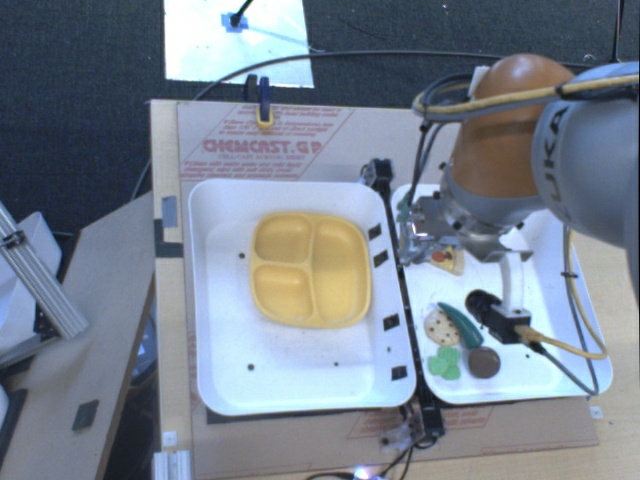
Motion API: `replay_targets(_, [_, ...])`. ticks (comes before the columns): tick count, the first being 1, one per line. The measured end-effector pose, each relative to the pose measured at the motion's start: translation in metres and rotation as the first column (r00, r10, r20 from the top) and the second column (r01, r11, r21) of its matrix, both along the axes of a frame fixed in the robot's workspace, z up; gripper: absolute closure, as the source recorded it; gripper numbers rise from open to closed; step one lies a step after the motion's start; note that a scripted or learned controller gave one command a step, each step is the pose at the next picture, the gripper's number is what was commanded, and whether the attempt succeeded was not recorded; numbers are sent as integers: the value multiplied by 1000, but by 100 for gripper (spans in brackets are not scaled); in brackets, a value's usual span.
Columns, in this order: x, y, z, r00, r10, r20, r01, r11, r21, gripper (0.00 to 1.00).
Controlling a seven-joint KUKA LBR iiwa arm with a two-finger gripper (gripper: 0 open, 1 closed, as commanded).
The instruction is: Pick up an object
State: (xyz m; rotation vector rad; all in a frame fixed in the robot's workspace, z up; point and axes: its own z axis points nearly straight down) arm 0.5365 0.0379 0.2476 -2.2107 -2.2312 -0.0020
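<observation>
While the grey-and-orange arm's gripper hangs low over the right white bin, finger state unclear, small toy foods lie loose nearby, ready for picking.

We see a light wooden bench covered by a cardboard sheet printed with red lettering. Directly on the sheet lie two shallow white bins side by side, touching along their inner rims: the left bin and the right bin. A blue-and-yellow clamp grips the sheet's far edge.
</observation>
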Motion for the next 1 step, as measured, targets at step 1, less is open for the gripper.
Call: replay_targets(1, [-11,58,-2,1000,1,0,-1,1000,0,100])
